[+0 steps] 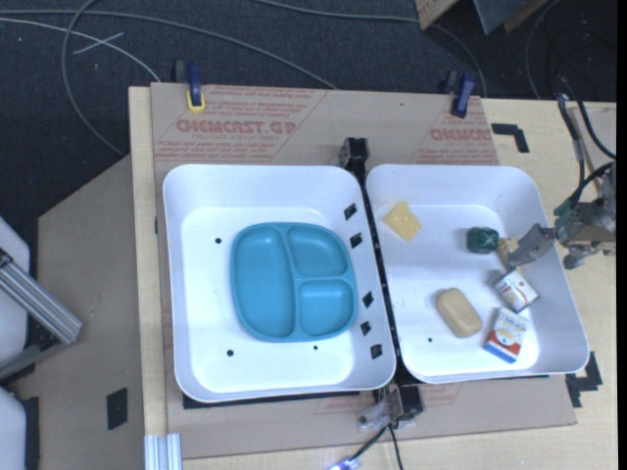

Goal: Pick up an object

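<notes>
Green object (481, 239) just beside hand (519, 253)

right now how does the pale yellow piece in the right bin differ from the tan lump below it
The pale yellow piece is flat, angular and lighter; the tan lump is rounded, thicker and darker. The yellow piece lies near the bin's far left corner; the tan lump sits nearer the front, by the small cartons. Both rest loose in the right bin.

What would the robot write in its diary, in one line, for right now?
pincer: right bin, by green object, holding nothing | blue tray: left bin | pick: not done
</notes>
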Robot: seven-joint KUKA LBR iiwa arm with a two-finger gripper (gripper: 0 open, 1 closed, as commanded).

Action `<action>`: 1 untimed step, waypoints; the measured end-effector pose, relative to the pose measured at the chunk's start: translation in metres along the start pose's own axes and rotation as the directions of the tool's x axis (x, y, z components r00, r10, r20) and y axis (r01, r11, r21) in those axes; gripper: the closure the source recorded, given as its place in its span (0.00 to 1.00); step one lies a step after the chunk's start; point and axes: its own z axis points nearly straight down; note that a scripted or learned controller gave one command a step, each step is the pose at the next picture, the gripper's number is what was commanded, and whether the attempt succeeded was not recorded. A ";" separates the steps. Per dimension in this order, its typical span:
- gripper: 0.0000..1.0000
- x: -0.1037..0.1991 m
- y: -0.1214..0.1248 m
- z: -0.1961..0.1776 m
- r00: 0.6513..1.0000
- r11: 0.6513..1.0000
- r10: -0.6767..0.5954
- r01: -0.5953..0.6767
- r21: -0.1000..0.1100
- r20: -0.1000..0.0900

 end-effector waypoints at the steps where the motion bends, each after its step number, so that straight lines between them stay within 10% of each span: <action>1: 0.00 0.000 0.002 -0.005 1.000 1.000 -0.004 0.004 -0.011 0.003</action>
